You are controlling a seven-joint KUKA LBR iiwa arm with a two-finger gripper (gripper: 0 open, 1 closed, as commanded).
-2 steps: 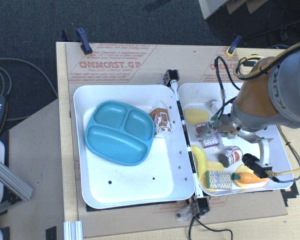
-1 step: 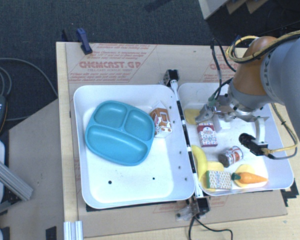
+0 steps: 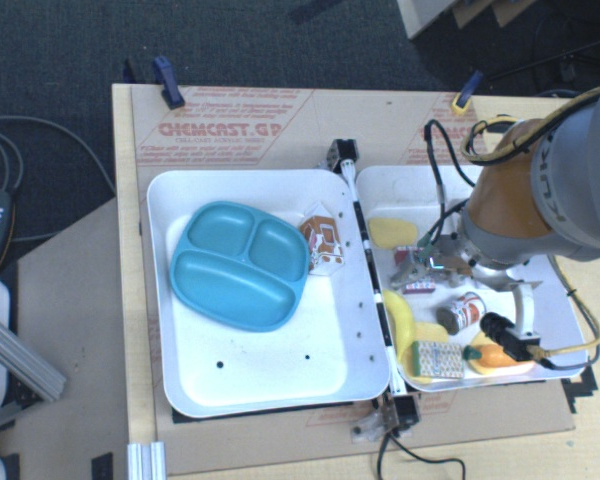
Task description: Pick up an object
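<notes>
The likeliest target is the small flat packet with red and white print (image 3: 417, 287), lying in the middle of the right white bin (image 3: 550, 313), just beside and below the gripper (image 3: 427, 264). Round it lie a pale yellow rounded piece (image 3: 393, 232) at the far left of that bin, a yellow banana (image 3: 401, 320) along the left wall, a small red and white can on its side (image 3: 463, 313) just right of the packet, a green and speckled sponge-like block (image 3: 438, 359) at the near edge, and an orange carrot-shaped toy (image 3: 500, 360) at the near right.

The gripper hangs low over the bin's left middle, under the grey and orange arm (image 3: 540, 198); whether it is spread wide, narrow, or closed on something I cannot tell, since the wrist and cables hide it.

To do this step well, I judge the descent should be centred on one item, clear of the can and banana, and should close only once it is low enough to bracket that item. The packet is thin, so a shallow grasp would probably slip.

The left white bin (image 3: 270, 378) holds a blue divided plastic plate (image 3: 238, 265) and a brown and white printed wrapper (image 3: 323, 243), well apart from the gripper.
</notes>
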